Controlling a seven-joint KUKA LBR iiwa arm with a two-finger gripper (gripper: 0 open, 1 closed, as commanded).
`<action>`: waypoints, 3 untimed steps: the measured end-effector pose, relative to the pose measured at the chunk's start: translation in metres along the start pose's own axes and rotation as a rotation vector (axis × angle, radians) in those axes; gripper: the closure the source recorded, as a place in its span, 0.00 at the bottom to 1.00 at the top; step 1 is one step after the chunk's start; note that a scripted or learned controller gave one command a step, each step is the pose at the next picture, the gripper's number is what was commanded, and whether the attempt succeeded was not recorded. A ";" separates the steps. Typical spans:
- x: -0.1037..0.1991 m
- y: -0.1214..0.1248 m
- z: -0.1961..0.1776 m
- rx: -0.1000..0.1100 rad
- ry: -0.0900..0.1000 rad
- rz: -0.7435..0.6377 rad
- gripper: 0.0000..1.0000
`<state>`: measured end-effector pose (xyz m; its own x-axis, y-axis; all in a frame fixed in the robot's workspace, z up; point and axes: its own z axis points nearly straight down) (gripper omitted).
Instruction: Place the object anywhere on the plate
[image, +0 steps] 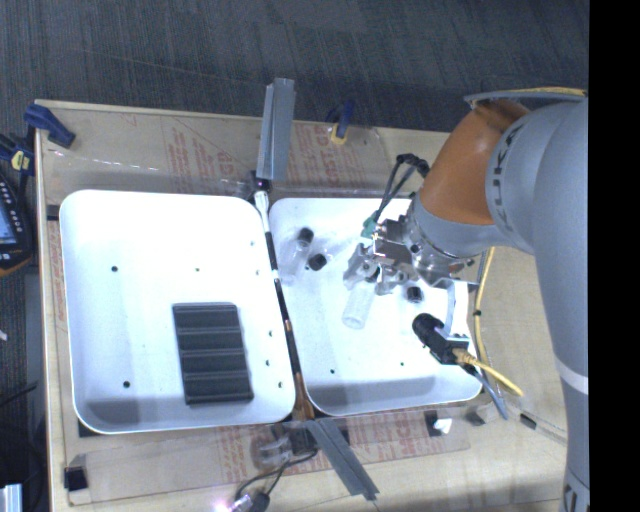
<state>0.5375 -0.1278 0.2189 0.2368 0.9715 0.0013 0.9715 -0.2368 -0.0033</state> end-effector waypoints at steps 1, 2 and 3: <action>0.088 0.066 -0.014 0.000 -0.001 -0.091 1.00; 0.196 0.013 0.029 0.003 -0.003 -0.346 1.00; 0.147 -0.034 0.029 0.004 -0.003 -0.175 1.00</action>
<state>0.5386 0.0228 0.1903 0.0637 0.9980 -0.0009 0.9979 -0.0637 -0.0069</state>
